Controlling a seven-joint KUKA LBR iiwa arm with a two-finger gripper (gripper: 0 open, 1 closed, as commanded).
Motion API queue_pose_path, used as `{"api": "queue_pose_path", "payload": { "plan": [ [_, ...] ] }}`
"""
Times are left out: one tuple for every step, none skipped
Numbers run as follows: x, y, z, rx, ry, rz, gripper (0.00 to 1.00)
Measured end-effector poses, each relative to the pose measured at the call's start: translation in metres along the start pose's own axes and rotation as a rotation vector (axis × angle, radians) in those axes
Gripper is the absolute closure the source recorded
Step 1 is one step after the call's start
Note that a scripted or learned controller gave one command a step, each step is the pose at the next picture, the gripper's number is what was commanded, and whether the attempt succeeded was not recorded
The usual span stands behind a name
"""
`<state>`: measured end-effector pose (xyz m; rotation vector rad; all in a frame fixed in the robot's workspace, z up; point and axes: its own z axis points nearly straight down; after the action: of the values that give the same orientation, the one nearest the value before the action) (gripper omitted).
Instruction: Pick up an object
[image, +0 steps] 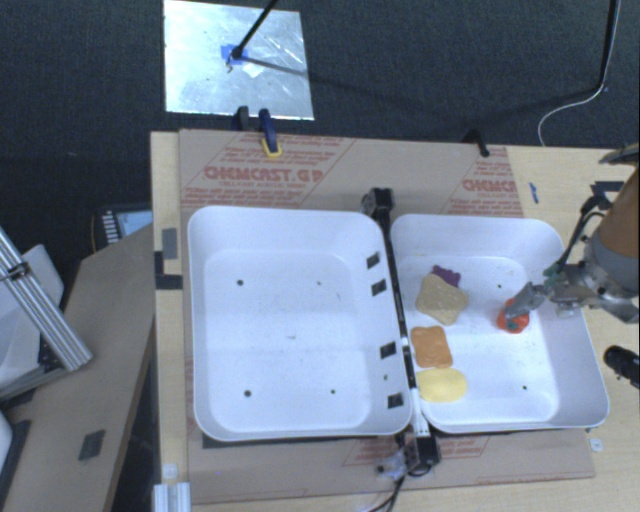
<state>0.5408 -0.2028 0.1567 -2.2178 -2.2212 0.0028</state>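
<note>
Surface of brown board carried two white bins side by side. Nearest in the right bin lay a yellow piece, then an orange slab, a tan biscuit-like piece and a small purple thing behind it. The pincer sat right at a red-orange object; its grip could not be told. The left bin lay alongside.

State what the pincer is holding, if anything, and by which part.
It cannot be told. The pincer sits right at the small red-orange rounded object in the right white bin, but no grip between fingers is visible.
</note>
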Motion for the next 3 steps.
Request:
{"api": "queue_pose_path", "payload": {
  "plan": [
    [0.004,0.044,0.073,-0.005,-0.001,-0.005,0.00],
    [0.002,0.044,0.058,-0.009,-0.003,-0.003,1.00],
    [0.011,0.083,-0.171,-0.024,-0.007,-0.006,1.00]
  ]
}}
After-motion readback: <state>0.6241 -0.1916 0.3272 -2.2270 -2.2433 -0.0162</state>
